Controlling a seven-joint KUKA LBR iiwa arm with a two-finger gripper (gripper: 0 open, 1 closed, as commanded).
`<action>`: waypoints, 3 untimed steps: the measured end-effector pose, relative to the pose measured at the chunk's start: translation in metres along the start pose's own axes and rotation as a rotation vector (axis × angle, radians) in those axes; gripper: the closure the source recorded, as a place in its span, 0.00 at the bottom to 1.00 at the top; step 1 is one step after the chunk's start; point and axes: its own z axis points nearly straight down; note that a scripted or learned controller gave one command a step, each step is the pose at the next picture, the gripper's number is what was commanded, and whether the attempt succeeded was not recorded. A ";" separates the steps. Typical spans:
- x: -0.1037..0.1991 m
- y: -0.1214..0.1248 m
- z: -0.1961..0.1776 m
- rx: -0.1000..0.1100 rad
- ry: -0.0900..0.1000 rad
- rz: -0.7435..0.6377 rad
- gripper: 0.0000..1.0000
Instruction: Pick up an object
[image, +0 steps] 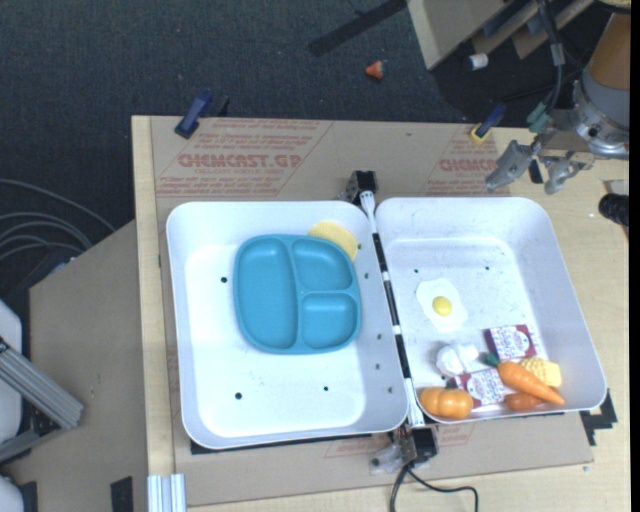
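While the tool (528, 167) hangs at the far right of the scene, above the bench (250, 150) just beyond the far edge of the right bin (560, 260), its two grey fingers (503, 167) are spread apart with nothing between them. The objects to pick lie well apart from it, gathered in the near part of that right bin. Closest to the tool among them is a fried egg (441, 305), lying flat near the bin's middle. Nearer still sits a small white object (457, 357), and to its right a red-and-white packet (511, 343). An orange carrot (529, 382) with a green top lies across the near right corner, touching a yellow piece (545, 371) on its far side. A rounded orange item (446, 402) rests at the near left corner of this bin, just beside a second red-and-white packet (483, 386). In the left bin (200, 340), a blue divided plate (297, 292) lies flat toward the far side, with a pale yellow item (335, 237) partly tucked behind its far right edge. Blue clamps (193, 115) grip the bench at its far edge.
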 end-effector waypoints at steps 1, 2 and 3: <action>0.003 -0.123 0.095 0.001 0.001 0.001 0.00; 0.033 -0.172 0.194 0.000 0.000 0.000 0.00; 0.041 -0.103 0.193 -0.002 0.000 -0.001 0.00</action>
